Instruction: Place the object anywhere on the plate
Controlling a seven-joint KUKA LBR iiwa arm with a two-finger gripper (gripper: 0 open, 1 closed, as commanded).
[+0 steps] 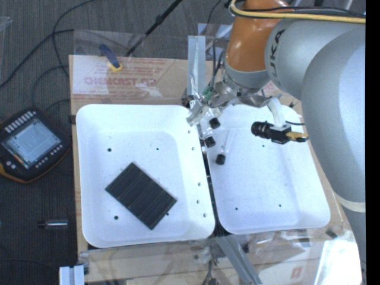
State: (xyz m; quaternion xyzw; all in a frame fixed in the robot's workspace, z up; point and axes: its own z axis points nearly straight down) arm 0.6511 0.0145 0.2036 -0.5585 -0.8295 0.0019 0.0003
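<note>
The plate [141,195] is a dark ribbed rectangle lying flat and turned at an angle on the floor of the left bin [95,123], towards its front. My gripper [214,140] hangs over the back left corner of the right bin [279,200], close to the wall between the two bins. Small dark pieces [221,158] sit at the gripper's lower end. They are too small to tell whether they belong to the gripper or are a held object. The plate lies well to the gripper's front left, with nothing on it.
The arm's big grey body [332,100] covers the right bin's right side. A sheet of cardboard [130,79] with a blue and yellow tool [110,57] lies behind the bins. A teach pendant [29,142] and a small dark cylinder [53,223] rest left of the bench.
</note>
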